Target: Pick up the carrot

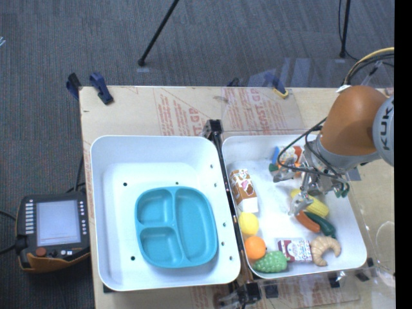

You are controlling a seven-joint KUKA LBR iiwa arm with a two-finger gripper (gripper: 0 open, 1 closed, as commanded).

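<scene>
Camera view, from above and at a slant: the arm (pixel 351 124) is seen reaching in from the right, its orange band bent over the right bin (pixel 257 148) and its wrist pointed downward. The gripper (pixel 301 205) is lowered into the right half of that bin, its tips just above and beside the carrot (pixel 308 221), an orange piece lying between the corn cob (pixel 317 206) and a green pepper (pixel 325 226). Whether the fingers are parted or closed cannot be told, as the metal parts merge with cables and toys beneath. Nothing is seen to be held.

Partly hidden behind the wrist is a cluster of small toys (pixel 286 156) of red, blue and green; their kinds cannot be made out. Along the bin's left and front sides are shown a small carton (pixel 243 188), a lemon (pixel 248 224), an orange (pixel 255 247), green grapes (pixel 270 261), a red-and-white packet (pixel 293 249) and a croissant (pixel 325 248). In the left bin (pixel 112 156) a blue divided plate (pixel 176 227) is laid.
</scene>
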